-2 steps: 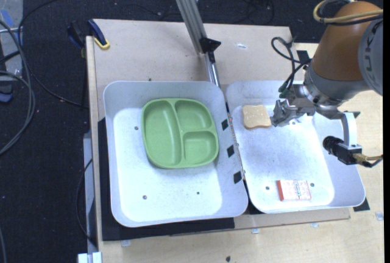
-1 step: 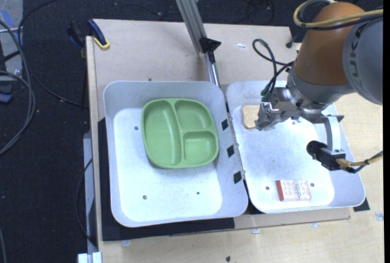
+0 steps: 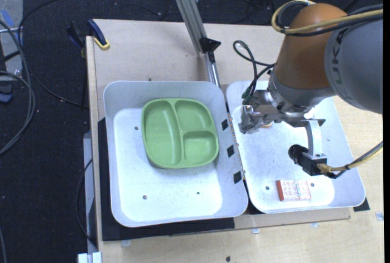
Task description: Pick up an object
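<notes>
one green plate [image 3: 180,133], one red packet [image 3: 294,190]

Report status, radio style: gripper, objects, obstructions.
Gripper over right white bin, near its left wall. Small red-and-white flat box lies untouched. Green divided plastic plate in left white bin.

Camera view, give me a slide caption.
KUKA arm's end effector over right bin near red-white packet; green divided plate in left bin.
</notes>
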Tool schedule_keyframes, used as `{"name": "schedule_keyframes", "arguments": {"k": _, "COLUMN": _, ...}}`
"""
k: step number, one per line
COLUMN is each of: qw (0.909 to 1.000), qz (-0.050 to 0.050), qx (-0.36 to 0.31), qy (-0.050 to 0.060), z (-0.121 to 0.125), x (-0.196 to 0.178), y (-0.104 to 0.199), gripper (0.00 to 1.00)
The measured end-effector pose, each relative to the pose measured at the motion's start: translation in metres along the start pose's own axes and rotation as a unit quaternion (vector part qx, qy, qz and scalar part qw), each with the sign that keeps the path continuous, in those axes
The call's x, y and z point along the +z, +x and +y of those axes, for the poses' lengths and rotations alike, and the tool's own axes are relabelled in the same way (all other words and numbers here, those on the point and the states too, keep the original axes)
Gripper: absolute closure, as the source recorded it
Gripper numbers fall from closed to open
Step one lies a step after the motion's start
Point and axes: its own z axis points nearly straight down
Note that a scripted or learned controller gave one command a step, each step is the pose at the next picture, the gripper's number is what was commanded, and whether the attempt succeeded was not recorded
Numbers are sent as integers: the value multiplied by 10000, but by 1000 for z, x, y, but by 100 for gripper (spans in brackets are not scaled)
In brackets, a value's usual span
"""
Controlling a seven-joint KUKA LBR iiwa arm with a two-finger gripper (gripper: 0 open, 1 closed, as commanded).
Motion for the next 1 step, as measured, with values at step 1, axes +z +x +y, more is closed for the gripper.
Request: {"name": "schedule_keyframes", "arguments": {"k": 1, "qw": 10000, "qz": -3, "qx": -3, "qy": -7, "z": -4, "x": -8, "y": 54, "gripper": 100}}
